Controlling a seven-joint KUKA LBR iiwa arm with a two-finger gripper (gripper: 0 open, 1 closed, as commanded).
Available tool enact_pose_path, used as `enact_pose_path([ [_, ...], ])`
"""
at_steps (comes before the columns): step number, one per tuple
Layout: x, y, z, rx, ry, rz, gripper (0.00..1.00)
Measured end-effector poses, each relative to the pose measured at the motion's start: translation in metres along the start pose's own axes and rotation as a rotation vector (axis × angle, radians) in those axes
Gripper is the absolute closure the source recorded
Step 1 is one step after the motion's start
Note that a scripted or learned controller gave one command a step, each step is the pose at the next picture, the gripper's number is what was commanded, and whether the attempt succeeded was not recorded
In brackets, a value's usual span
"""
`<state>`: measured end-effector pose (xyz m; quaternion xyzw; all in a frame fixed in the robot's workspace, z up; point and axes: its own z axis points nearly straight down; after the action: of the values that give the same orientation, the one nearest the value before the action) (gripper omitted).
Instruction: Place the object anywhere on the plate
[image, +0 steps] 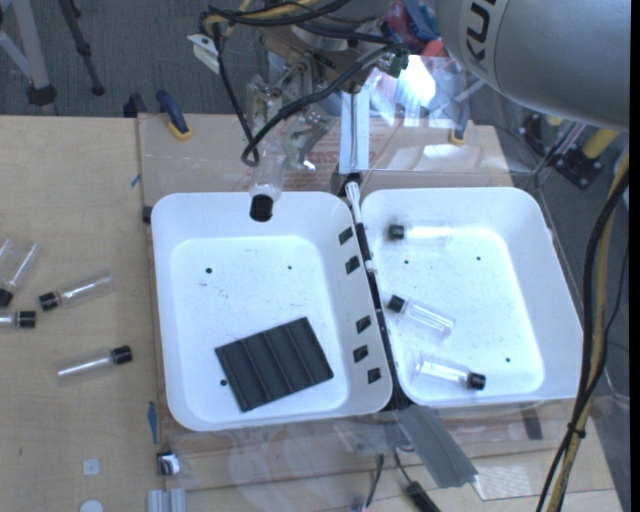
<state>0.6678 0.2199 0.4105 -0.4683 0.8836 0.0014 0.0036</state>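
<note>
Carrying phase, by the look of it: the two-finger gripper hangs above the far rim of the left white bin, and a clear plastic vial with a black cap hangs cap-down from its fingers, so I judge the jaws clenched on the vial, though reflections make the contact hard to read. The vial sits high over the bin's back edge, apart from the floor. Target is the dark grey ribbed rectangular plate, lying flat near the front of that left bin, well apart from the vial. Three more capped vials lie in the right white bin; several others lie on the wooden bench to the left.

Next move calls for travel toward the camera over the plate, a descent close to the ribs, then release. Risk: the vial may roll off along the grooves.
</note>
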Motion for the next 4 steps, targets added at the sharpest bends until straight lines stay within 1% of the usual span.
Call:
enact_pose_path([
  [1,0.002,0.000,0.014,-0.005,0.006,-0.097,1.00],
  [2,0.002,-0.001,-0.023,-0.001,-0.001,-0.332,1.00],
  [3,0.014,-0.008,0.047,-0.008,0.003,-0.748,1.00],
  [4,-0.004,0.003,-0.003,-0.005,-0.002,-1.179,1.00],
])
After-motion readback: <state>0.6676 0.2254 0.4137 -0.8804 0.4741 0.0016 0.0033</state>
